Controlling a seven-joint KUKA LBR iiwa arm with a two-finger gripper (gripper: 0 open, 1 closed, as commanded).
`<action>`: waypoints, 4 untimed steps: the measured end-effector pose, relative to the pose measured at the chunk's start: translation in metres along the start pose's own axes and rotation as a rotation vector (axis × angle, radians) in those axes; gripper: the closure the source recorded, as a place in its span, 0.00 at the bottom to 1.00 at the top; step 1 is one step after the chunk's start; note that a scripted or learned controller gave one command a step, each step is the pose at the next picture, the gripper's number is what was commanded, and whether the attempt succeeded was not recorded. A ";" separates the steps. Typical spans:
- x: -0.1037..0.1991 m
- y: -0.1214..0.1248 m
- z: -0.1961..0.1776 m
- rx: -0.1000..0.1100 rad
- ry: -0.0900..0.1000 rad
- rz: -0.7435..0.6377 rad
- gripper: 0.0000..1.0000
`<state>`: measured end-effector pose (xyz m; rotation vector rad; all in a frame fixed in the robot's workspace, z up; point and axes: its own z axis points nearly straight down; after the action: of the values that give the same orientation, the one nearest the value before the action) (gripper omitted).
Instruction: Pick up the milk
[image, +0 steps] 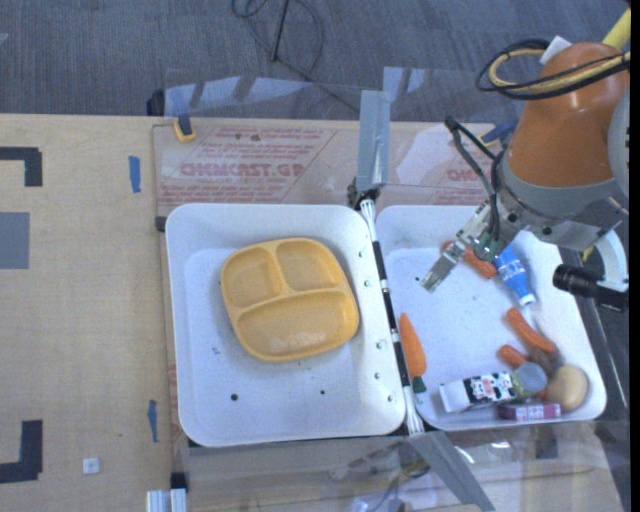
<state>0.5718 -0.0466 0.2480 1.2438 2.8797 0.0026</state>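
The milk (478, 392) is a small white carton with black cow patches, lying on its side near the front edge of the right bin (450, 330). My gripper (445, 266) hangs over the back left part of that bin, well behind the milk and apart from it. Nothing is visibly held in it. The grey arm with its orange band (560, 110) comes in from the upper right.
Around the milk lie a carrot (412, 345), a grey cap (531, 379), a potato-like ball (567, 386) and a pink bar (530, 411). A blue bottle (514, 278) and sausages (530, 335) lie further back. The left bin (200, 380) holds a yellow divided plate (289, 297).
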 end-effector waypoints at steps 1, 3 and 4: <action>0.037 -0.053 0.062 -0.001 0.002 -0.652 0.00; -0.080 -0.020 0.011 -0.002 -0.004 -0.559 0.00; -0.062 -0.041 0.161 -0.002 -0.003 -0.828 0.00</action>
<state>0.5849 -0.1202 0.0873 -0.0202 3.1333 0.0006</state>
